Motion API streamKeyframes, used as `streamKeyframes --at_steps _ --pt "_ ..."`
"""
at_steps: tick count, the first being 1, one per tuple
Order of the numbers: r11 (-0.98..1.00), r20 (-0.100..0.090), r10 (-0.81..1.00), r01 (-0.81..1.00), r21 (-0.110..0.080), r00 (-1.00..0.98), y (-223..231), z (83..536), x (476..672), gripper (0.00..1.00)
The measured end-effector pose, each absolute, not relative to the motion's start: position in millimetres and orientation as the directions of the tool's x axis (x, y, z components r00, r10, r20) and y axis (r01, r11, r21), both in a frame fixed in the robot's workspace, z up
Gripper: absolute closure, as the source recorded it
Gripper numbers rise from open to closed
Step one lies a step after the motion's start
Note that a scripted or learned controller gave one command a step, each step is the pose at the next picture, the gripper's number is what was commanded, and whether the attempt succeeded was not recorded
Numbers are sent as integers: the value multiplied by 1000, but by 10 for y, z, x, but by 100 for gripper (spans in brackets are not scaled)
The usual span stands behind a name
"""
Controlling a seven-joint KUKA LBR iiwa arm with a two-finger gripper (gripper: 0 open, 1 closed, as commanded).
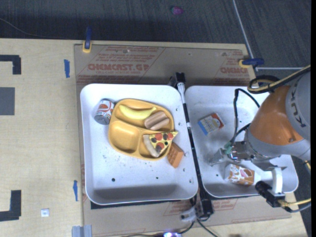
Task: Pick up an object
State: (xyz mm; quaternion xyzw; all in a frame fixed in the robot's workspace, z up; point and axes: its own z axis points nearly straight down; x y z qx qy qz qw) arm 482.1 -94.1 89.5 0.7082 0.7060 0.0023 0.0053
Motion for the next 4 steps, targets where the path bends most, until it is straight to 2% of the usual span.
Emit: streamKeyframes --at_steps 1,2,3,4 --pt "-2 -3 1000 1000 11 2 -946 896 4821 0" --pt "-6 -17 1000 1000 23 6 -999 1007 4843 100" --pt "-6 -17 1000 1000 23 6 -998 1006 4842 0" --pt "-5 -18 1000 1000 26 6 -998 1106 4854 100"
